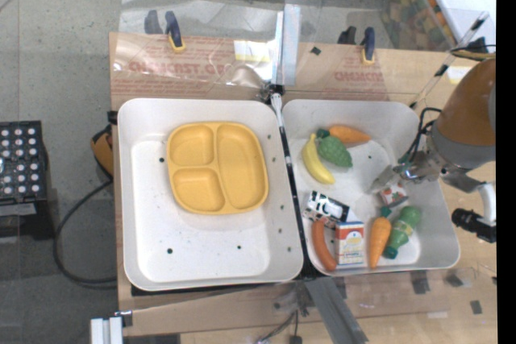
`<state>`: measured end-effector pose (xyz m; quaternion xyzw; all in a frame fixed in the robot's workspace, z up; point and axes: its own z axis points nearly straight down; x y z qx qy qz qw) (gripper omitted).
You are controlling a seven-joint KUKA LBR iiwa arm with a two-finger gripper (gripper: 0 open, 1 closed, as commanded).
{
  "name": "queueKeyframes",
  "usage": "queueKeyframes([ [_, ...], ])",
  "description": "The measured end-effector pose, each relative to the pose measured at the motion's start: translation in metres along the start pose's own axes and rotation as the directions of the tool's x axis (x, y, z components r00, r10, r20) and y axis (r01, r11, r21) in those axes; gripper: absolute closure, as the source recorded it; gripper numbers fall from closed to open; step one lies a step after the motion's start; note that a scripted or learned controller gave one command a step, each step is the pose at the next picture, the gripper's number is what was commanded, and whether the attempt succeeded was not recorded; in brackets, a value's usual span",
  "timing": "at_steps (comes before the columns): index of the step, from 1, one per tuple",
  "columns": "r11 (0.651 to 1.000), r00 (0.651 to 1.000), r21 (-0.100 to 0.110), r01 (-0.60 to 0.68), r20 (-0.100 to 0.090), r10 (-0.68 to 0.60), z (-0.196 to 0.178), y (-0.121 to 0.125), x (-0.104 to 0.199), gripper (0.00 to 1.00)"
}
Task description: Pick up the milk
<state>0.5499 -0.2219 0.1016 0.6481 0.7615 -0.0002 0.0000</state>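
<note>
The milk looks to be the small black-and-white carton [326,207] lying on its side in the right bin [431,258], near that bin's left wall. My gripper [393,178] reaches in from the right and hangs low over the bin's right half. It is well to the right of the carton and apart from it. Just below it lies a small red-and-white item [393,195]. Nothing shows as held.
Around the carton lie a banana [314,161], a green vegetable [334,151], a carrot [349,134], a sausage [323,245], an orange-topped box [350,242], a second carrot [378,242] and a green bottle [405,223]. The left bin [145,254] holds a yellow divided plate [217,166].
</note>
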Motion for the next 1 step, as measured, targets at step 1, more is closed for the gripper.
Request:
queueKeyframes([
  [1, 0.961, 0.961, -0.001, 0.275, 0.001, -0.275, -0.0679, 0.0589, 0.0540, 1.00],
])
